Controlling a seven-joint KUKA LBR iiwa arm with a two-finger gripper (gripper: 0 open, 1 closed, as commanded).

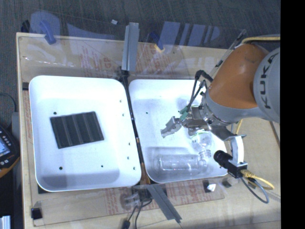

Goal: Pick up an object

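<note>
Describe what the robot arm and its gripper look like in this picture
The arm is grey, with a broad orange band above the wrist and dark KUKA lettering on its side. Thin black cables loop down to a small metallic grey gripper. A yellow cable trails below.

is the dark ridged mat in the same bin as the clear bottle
No, the dark ridged mat lies in the left bin, while the clear bottle lies in the right bin.

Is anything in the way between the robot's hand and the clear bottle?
Nothing visible is. The end effector hangs in the right bin, and the bottle lies just below it in the picture, along the bin's near edge, with bare floor between.
</note>
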